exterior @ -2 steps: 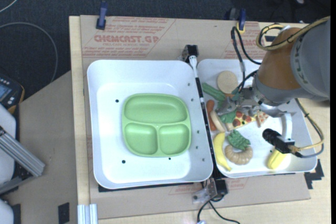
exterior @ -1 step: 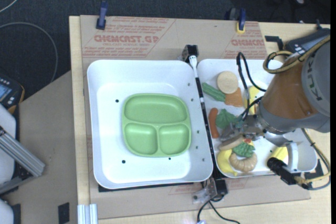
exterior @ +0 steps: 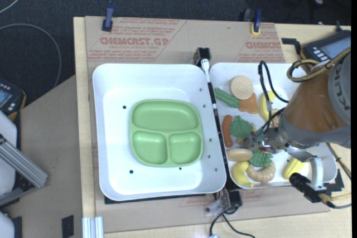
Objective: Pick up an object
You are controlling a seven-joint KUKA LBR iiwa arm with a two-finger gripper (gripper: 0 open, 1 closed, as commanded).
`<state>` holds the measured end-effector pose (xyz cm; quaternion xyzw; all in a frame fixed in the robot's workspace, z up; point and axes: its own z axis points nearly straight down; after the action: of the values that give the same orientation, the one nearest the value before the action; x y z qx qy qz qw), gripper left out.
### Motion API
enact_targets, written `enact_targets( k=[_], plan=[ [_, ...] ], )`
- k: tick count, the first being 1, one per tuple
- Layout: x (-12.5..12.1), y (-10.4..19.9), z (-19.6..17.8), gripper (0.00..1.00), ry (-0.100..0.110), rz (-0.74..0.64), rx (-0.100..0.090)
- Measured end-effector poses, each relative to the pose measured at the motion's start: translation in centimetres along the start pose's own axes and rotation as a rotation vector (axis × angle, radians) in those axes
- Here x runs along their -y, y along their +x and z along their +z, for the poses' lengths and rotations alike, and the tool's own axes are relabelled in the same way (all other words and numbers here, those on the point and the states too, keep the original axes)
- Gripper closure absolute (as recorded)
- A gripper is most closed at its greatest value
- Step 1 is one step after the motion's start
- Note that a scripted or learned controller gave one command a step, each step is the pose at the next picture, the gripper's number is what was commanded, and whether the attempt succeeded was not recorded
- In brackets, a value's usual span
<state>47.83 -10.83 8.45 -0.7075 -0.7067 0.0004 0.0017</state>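
Your end effector sits low beside the green broccoli, positioned for picking; you cannot tell its state.

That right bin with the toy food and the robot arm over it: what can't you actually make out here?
- End effector: camera view; the arm's wrist covers it, so its grip is unreadable.
- Right bin: its right side lies under the arm.
- Yellow toy: partly covered by the arm, kind unclear.
- Food pile near the broccoli: pieces overlap, too small to name.
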Motion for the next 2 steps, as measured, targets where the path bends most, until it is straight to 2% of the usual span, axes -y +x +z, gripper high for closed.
enact_targets(
  k=[1,2],
  plan=[
    [-0.1,0.0,-1.0,1.0,-0.003,0.0,0.002],
    [0.0,1.1,0.1,1.0,0.0,-0.002,0.001]
  ],
)
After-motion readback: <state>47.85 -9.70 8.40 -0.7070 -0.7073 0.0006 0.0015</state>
